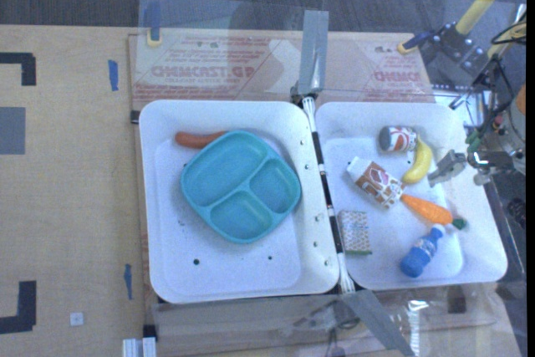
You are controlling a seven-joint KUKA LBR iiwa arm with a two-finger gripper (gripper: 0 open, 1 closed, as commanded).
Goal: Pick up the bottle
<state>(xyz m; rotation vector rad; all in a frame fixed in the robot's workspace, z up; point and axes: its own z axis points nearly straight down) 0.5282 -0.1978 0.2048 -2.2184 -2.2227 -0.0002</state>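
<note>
Blue bottle (422, 252) lies tilted at near right of right bin (493, 263), beside carrot (428, 210). Gripper (451, 165) hovers farther back, above bin's right edge; finger state unclear. Bottle ungrasped.

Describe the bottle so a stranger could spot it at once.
Look in the right bin, at its near corner. The bottle lies there tilted, just below the carrot. It is the only blue thing in that bin, with a white middle.
</note>
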